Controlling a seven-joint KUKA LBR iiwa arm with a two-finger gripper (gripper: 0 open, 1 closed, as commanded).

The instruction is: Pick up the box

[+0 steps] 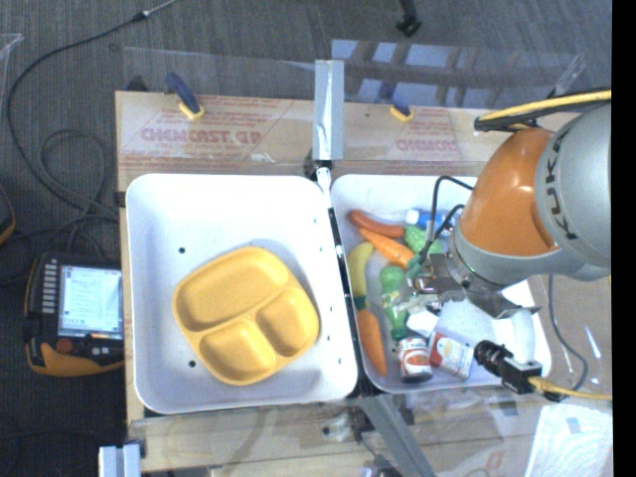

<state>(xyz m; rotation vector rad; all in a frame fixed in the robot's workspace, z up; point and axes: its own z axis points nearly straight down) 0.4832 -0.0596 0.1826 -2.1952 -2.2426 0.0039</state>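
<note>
Arm hung over right bin | pincer low among toy food, grip state unclear | yellow tray lay in left bin

We see a bulky arm with a grey shell bearing black "KUKA" lettering and a rounded orange band above a grey wrist. A thin black cable loops beside it; darker metal parts sit below.

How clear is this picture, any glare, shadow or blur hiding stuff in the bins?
Camera view: even, soft lighting; the yellow tray is sharp, with a faint shadow on the left bin; no strong glare; the arm hides part of the right bin, and small items there look soft.
</note>
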